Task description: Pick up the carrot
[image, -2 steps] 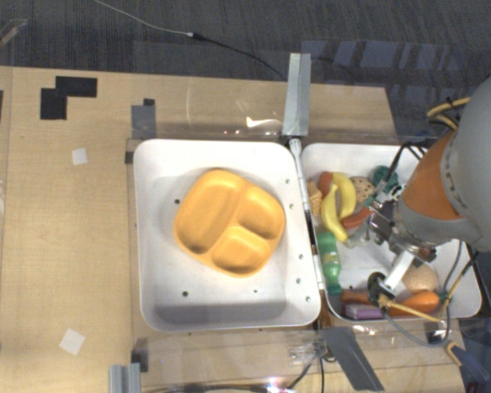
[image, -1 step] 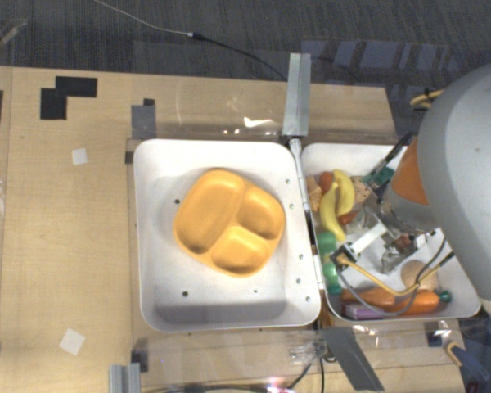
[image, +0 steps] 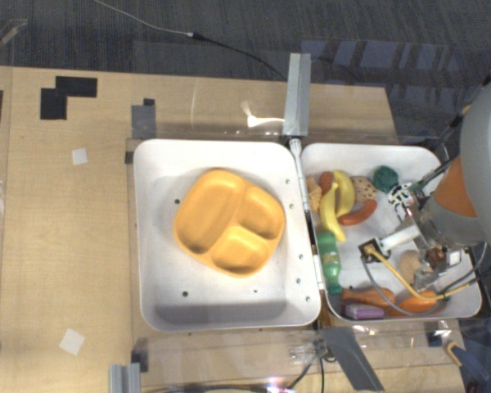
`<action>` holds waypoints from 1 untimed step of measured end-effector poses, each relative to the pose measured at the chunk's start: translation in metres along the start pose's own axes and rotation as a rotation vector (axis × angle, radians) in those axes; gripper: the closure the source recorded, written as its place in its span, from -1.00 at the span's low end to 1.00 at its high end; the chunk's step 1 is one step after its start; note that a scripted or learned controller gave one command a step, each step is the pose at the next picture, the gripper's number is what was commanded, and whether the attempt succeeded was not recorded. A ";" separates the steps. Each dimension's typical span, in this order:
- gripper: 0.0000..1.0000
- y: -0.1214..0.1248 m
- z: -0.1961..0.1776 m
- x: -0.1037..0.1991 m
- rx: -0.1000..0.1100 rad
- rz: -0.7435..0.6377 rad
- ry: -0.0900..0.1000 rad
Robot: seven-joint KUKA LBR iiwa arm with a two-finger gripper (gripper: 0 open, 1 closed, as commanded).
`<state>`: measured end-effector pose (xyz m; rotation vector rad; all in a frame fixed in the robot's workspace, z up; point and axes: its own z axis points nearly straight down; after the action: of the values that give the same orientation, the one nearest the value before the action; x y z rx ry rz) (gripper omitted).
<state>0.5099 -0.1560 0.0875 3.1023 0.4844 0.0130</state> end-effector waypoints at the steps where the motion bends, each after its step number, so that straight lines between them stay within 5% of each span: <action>1: -1.00 -0.047 0.000 0.020 0.000 0.073 0.001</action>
<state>0.5149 -0.1055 0.0879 3.1179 0.3717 0.0151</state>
